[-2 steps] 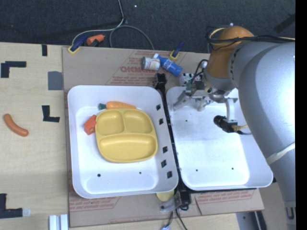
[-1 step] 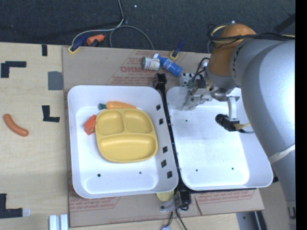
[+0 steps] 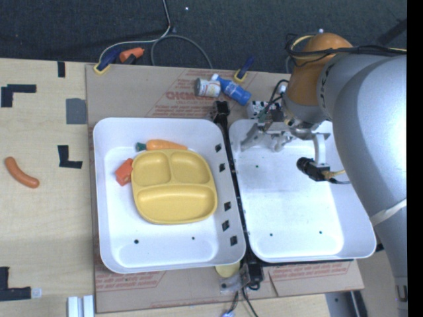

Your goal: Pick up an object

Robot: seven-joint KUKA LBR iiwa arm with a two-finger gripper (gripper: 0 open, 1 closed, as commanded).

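The gripper (image 3: pixel 264 137) hangs low over the right bin (image 3: pixel 297 243), fingers spread and holding nothing. A yellow divided plate (image 3: pixel 175 185) and a toy carrot (image 3: pixel 165 145) lie in the left bin (image 3: pixel 158 256).

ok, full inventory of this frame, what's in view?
bins: 2, white, side by side on the bench
plate: 1, yellow, three compartments, in the left bin
carrot: 1, orange, in the left bin at the plate's far edge
red piece: 1, red-orange, tucked by the plate's left edge
sausage: 1, orange-red, on the bench left of the bins
bottle: 1, white and blue, lying behind the bins
clamp: 1, orange handle, at the board's far-left corner
arm: 1, grey with orange band, over the right bin
pincer: 1, at the right bin's far-left corner
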